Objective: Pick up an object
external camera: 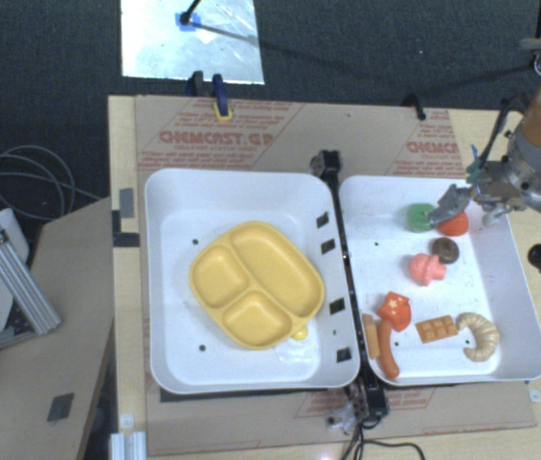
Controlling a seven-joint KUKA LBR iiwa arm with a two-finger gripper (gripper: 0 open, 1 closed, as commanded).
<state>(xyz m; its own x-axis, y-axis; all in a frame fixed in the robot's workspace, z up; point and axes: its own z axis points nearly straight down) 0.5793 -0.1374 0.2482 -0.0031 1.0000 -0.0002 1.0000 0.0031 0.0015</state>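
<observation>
The arm comes in from the right edge of the frame and its gripper sits low over the upper part of the right bin, right at a green piece and a red-orange piece lying side by side. From here I cannot tell whether it is apart or together, nor whether anything is caught in it.

The toy food is all in that bin, presumably so the arm has plenty to choose from: a brown piece and a pink one mid-bin, then a red one, a sausage, a waffle and a croissant towards the lower edge.

The left bin carries a yellow divided plate, likely a drop-off spot. I'd judge the pick is still at the reaching stage.
</observation>
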